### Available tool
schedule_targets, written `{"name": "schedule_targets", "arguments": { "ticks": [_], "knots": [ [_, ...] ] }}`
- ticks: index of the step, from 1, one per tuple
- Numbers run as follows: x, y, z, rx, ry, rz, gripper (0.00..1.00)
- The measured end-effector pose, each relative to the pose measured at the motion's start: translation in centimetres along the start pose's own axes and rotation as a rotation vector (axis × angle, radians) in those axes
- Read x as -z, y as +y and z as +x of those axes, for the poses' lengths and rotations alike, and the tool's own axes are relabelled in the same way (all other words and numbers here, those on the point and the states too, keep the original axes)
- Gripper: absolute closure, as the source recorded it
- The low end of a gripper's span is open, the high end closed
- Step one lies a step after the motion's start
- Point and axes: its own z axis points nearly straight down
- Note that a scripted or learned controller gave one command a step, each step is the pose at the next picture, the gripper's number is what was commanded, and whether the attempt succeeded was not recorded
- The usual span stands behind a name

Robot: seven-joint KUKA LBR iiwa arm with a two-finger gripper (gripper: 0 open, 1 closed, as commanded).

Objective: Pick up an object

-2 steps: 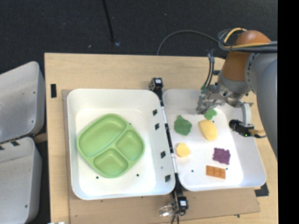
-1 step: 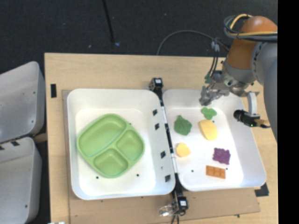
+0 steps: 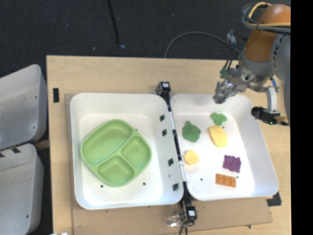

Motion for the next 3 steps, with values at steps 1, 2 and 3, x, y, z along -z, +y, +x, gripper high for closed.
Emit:
{"name": "schedule_targets", "arguments": {
  "ticks": [1, 2, 3],
  "knots": [
    [4.9, 0.1, -0.2, 0.002, 0.0, 0.0, 1.0],
    [5.4, 0.6, 4.6, 0.002, 0.0, 0.004, 1.0],
    [5.8, 0.8, 9.5, 0.002, 0.001, 0.007, 1.0]
  ]
}}
